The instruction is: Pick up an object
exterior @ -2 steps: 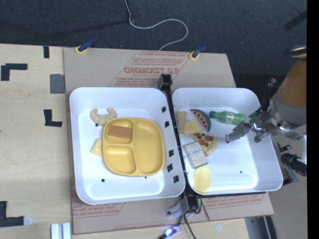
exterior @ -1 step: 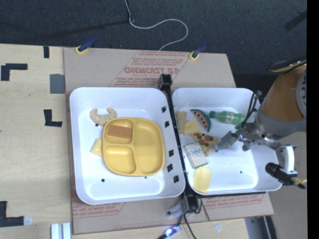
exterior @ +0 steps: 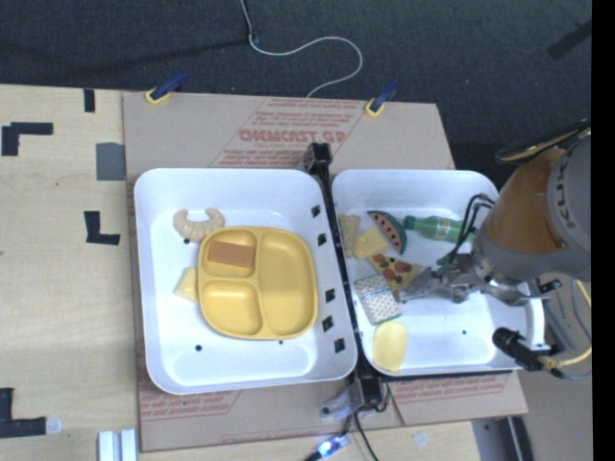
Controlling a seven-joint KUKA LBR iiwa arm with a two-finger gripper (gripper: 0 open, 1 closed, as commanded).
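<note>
Dark carpet lies behind my counter (exterior: pixel 58 257), where two white bins sit side by side on cardboard.
From the right I see my arm reaching into the right bin (exterior: pixel 452 339), the gripper (exterior: pixel 415 290) low beside the pizza slice (exterior: pixel 392 270) and the checkered packet (exterior: pixel 379 302); whether the fingers are clenched or released I cannot tell. A watermelon slice (exterior: pixel 387 229), green bottle (exterior: pixel 432 226) and yellow disc (exterior: pixel 389 345) lie nearby. The left bin (exterior: pixel 159 353) holds a yellow divided tray (exterior: pixel 259 283) and a croissant (exterior: pixel 196 223).

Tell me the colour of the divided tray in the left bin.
Yellow; the divided tray shows in the camera view.
</note>
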